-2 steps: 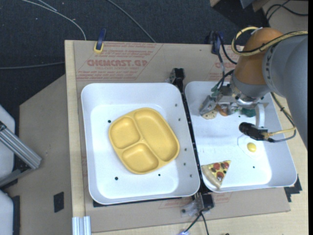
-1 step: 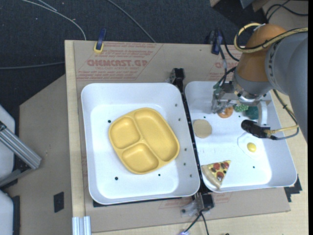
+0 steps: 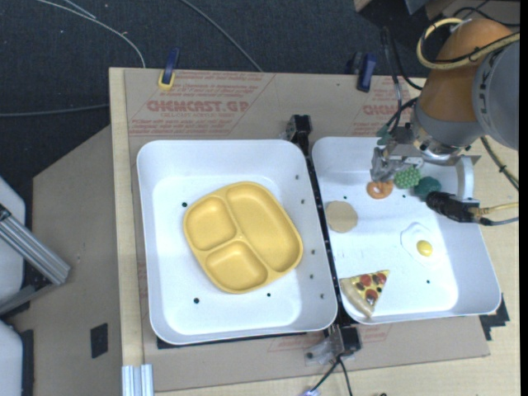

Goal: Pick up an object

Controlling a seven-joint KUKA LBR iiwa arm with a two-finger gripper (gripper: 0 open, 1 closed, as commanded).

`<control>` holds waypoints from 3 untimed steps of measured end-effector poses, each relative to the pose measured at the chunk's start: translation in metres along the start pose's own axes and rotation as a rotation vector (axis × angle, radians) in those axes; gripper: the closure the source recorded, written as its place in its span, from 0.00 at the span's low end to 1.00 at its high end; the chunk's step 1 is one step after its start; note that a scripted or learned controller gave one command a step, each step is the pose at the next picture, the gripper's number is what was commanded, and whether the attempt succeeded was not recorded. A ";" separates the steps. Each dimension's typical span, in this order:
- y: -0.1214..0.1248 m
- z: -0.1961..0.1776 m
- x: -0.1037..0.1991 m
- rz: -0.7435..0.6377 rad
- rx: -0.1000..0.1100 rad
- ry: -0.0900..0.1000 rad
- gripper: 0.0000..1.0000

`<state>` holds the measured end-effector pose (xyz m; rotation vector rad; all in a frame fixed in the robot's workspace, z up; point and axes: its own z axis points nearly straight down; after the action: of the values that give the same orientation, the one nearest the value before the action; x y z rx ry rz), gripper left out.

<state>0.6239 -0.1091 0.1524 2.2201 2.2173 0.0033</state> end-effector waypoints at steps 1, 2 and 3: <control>0.003 -0.059 0.009 -0.003 -0.003 0.000 1.00; 0.004 -0.080 0.009 -0.002 0.000 0.000 1.00; 0.002 -0.085 0.065 -0.007 0.005 0.003 1.00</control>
<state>0.6259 -0.0444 0.2374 2.2166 2.2284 0.0015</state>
